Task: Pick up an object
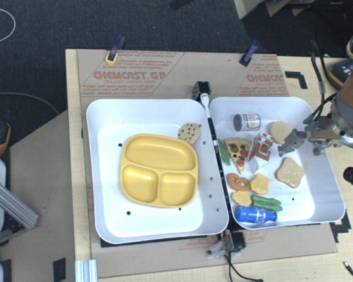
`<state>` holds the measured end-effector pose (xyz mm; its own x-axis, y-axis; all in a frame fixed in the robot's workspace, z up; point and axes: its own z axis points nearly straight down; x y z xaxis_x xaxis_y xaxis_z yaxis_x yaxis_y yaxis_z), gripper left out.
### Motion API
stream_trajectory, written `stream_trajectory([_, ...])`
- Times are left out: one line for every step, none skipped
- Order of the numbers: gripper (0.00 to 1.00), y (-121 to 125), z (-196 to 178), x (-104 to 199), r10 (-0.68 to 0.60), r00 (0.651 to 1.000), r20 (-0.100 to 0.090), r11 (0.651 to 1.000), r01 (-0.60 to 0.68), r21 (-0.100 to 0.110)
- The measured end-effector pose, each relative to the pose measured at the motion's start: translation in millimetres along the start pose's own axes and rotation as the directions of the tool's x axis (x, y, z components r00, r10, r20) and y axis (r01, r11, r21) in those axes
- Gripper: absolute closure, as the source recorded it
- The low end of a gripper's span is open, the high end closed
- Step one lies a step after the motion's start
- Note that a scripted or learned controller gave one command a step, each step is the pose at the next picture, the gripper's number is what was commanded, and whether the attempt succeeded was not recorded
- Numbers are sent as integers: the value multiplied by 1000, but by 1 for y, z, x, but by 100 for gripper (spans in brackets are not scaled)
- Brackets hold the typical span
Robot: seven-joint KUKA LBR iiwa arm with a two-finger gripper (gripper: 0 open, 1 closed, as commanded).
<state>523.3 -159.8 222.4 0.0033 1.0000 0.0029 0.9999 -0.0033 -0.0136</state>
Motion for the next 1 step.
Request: stream_trajectory([0,3,-7,0,-3,1000,3,1000,3,-14])
